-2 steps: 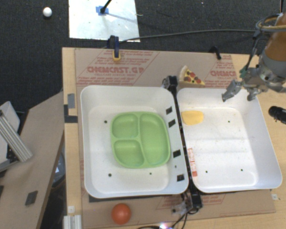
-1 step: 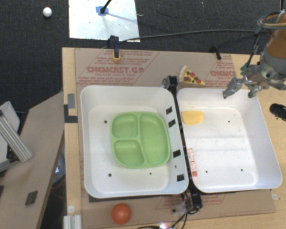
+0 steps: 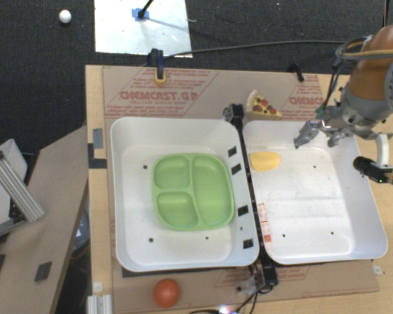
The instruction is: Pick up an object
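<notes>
The arm reaches in above the far right corner of the right bin, its grey body bent down from the orange band so that the wrist tilts toward the bin's far wall. The gripper hangs over the far edge of the right bin's floor with its two fingers spread apart — one grey fingertip points toward the bin's middle, the other sits nearer the wrist — and nothing lies between them. Taking the right bin as the mark: one yellow object, rounded and soft-edged, lies inside it near its far left corner, close to the dividing wall and apart from the gripper. One pizza-slice toy rests on the board just beyond the bin's far left corner, outside the rim. To the left of the right bin stands the one other bin, the left bin, touching it along the shared edge, and in it lies one green divided tray with three compartments. One orange ball sits on the board in front of the left bin, well to the left of the right bin's near corner. One small white ball lies on the dark floor far beyond and to the left.
</notes>
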Controlling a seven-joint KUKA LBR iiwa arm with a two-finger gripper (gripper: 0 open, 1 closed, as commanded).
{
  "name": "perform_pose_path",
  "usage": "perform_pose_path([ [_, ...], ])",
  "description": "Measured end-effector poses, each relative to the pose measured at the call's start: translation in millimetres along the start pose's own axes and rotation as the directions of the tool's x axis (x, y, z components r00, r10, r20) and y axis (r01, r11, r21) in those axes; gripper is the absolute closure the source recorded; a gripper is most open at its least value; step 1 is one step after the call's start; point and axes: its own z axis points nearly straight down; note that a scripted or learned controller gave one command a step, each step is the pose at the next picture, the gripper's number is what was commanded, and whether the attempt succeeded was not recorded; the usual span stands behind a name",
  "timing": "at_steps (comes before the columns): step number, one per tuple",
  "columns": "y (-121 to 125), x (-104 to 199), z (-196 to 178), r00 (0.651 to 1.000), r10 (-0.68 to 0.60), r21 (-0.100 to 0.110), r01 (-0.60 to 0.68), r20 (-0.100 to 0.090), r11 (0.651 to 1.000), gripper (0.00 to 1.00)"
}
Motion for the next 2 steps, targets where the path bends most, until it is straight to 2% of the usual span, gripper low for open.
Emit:
perform_pose_path([
  [1, 4, -9, 49, 1.0, 0.002, 0.0, -0.002, 0.0, 1.0, 0.0],
  [2, 5, -8, 77, 1.0, 0.0, -0.002, 0.0, 0.0, 1.0, 0.0],
])
